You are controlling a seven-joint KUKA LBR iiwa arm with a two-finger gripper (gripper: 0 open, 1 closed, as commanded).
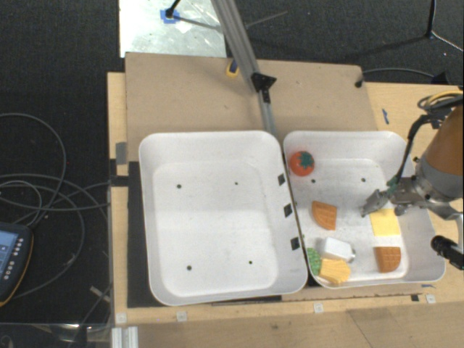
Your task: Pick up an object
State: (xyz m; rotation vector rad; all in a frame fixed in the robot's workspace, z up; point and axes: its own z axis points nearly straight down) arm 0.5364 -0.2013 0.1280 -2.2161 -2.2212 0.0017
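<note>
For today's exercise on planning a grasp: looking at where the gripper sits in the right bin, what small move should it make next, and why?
Probably a short drop straight down onto the yellow block. The gripper hangs at that block's upper left edge, in the right bin, and nothing shows between its fingers, so the pick is not yet made.

Place: robotics lab
Signs: dark carpet floor (58, 49) with loose black cables (29, 187), grey metal tripod pole (235, 31), brown wooden bench (312, 93)
</note>
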